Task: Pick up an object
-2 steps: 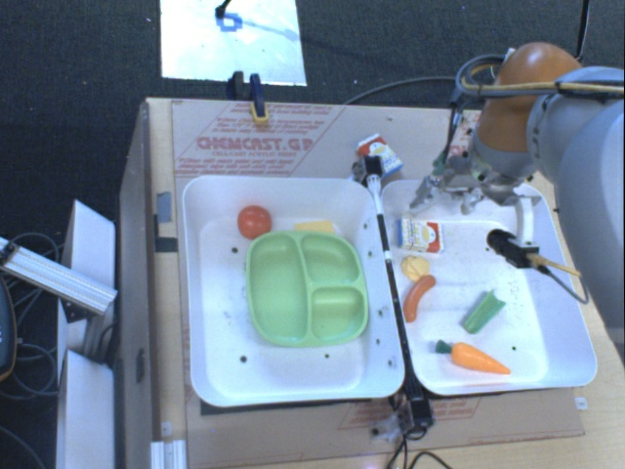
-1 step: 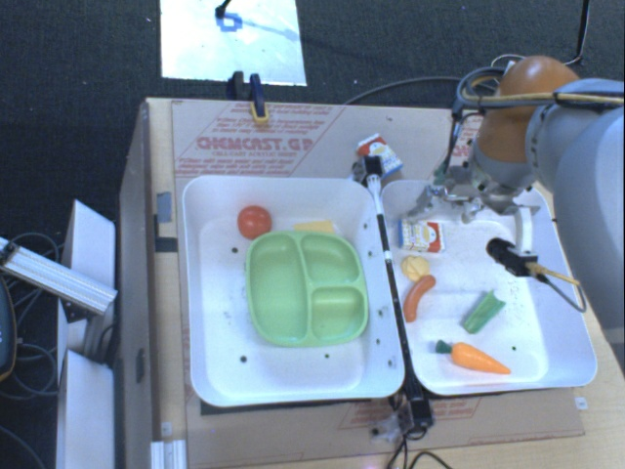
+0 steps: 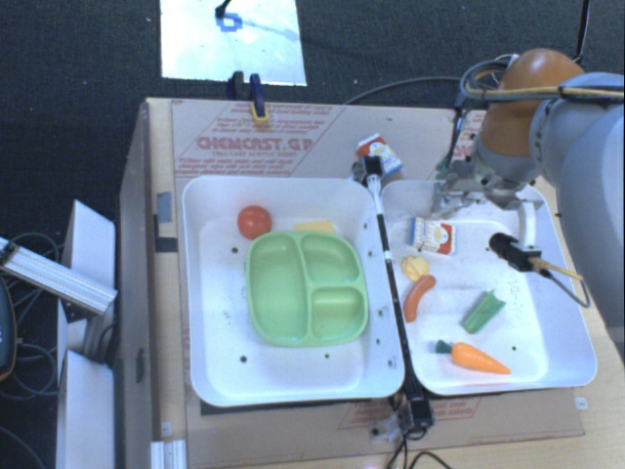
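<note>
Whether our jaws are spread or closed we cannot tell, since the gripper [image 3: 457, 195] hangs over the right bin's [image 3: 571, 345] far edge, above the small carton [image 3: 433, 234].

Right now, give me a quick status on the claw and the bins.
Claw over the right bin's back edge, grip unclear. Small carton just below it, untouched. Nothing in the way.

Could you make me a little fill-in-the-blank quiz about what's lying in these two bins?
1. The green tray lies in the ____ bin.
2. The tomato beside the tray is ____ in colour.
3. The carrot lies in the ____ bin.
4. The tray has ____ compartments.

Missing words: left; red; right; three
</note>
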